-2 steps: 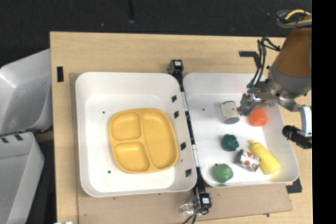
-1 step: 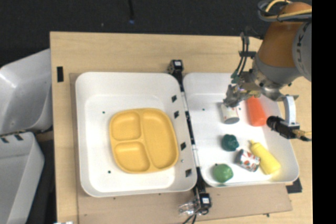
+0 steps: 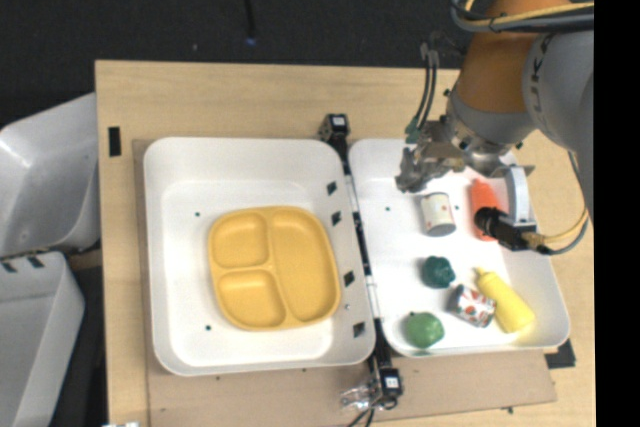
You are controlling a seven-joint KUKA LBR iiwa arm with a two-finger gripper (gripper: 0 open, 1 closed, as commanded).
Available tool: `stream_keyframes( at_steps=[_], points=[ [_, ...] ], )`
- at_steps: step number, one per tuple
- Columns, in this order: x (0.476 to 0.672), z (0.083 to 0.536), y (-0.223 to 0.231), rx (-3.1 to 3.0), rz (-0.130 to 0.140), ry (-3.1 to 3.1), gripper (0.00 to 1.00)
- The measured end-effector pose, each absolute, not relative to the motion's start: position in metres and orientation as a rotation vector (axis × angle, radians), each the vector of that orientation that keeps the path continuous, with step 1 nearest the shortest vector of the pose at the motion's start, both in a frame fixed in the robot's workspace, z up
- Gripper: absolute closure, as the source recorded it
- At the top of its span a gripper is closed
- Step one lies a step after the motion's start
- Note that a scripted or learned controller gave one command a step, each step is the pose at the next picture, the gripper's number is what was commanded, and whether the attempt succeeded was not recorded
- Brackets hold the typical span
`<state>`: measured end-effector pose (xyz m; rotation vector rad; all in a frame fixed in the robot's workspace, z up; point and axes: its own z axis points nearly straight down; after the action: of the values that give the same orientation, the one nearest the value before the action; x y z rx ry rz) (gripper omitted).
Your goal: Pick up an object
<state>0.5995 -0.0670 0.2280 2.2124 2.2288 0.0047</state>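
Yellow bottle (image 3: 503,301) lying diagonally, cap upper-left, gripper (image 3: 418,170) grip state unclear

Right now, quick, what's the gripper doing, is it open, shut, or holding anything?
Gripper: cannot be told; it sits low over the right bin, just above the grey cylinder, with nothing seen in it.

One fixed camera looks down at a slant from well above the desk (image 3: 250,80), taking in both bins (image 3: 170,165) whole, with the arm (image 3: 520,55) entering from the right edge.
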Motion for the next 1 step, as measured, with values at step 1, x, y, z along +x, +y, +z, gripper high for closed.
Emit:
stream_keyframes(
  at_steps=[1],
  points=[
    [0.6178, 0.2356, -0.023, 2.213, 0.005, 2.228, 1.0]
  ],
)
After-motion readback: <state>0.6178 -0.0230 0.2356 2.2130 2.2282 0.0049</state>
